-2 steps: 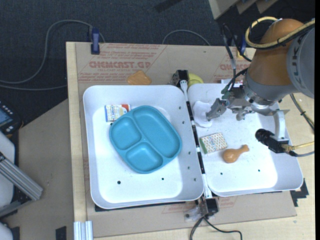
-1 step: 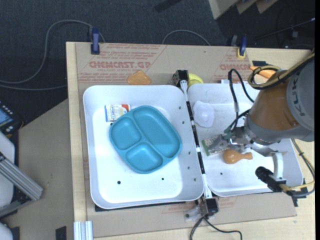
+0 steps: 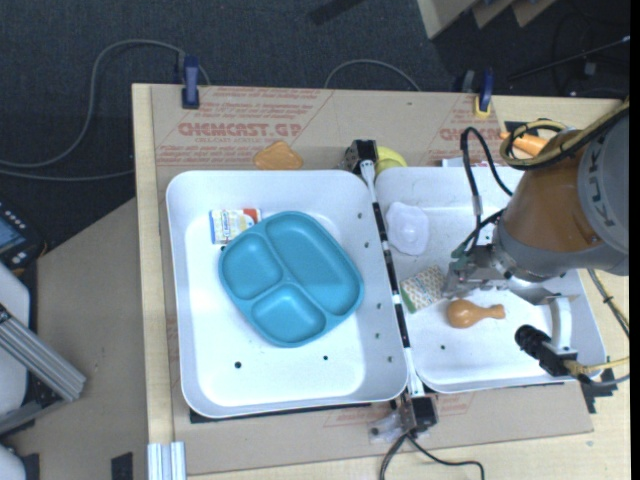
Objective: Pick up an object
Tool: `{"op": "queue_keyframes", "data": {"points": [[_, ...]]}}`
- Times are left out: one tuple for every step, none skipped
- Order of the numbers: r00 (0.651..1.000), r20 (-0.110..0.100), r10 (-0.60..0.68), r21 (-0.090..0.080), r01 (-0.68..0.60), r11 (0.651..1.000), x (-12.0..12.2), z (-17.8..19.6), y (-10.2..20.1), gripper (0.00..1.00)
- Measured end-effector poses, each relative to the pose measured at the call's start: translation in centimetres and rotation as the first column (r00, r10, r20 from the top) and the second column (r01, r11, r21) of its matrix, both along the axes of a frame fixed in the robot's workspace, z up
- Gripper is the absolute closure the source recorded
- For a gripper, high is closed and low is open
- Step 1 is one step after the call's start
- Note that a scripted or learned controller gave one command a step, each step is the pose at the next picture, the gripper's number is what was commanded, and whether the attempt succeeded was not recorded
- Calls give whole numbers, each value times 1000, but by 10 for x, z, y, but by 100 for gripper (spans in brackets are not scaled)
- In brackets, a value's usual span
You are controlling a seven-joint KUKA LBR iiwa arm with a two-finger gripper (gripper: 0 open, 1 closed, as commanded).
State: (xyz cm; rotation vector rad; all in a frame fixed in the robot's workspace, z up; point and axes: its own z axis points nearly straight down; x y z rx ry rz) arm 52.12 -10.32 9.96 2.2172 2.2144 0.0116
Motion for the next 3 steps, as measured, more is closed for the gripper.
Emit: {"op": "queue_keyframes", "data": {"points": [[1000, -2, 0, 0, 0, 1000, -1, -1, 0, 0], [1000, -4, -2, -4, 2, 1000, 52, -5, -69, 0], [1000, 2, 4, -6, -4, 1000, 150, 24, -103, 0]]}}
